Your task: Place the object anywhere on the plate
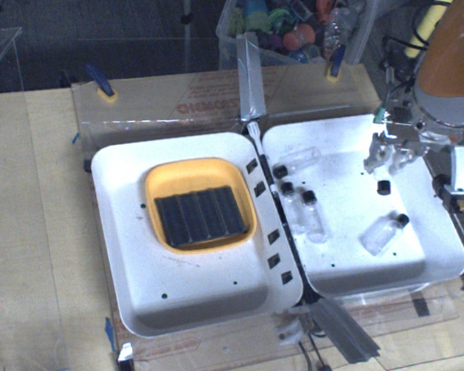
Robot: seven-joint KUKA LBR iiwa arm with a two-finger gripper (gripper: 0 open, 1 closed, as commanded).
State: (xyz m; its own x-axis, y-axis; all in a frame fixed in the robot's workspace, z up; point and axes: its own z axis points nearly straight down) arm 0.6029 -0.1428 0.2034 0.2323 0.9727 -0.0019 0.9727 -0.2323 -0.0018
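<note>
A yellow square plate (194, 173) lies in the left bin (130, 232). On it rests a dark grey ribbed rectangular block (200, 215), flat and roughly centred. My gripper (384, 160) hangs over the right side of the right bin (437, 258), far from the plate, just above a small black cap (384, 188). Nothing shows in its grasp. Several clear plastic bottles with black caps lie in the right bin: one (299, 162) at the back left, one (311, 216) near the divider, one (380, 234) at the front right.
A metal divider (272, 217) with black clips runs between the two bins. A clear tub of colourful toys (295, 5) stands behind the bins. The arm's orange band (449, 59) is at the right edge.
</note>
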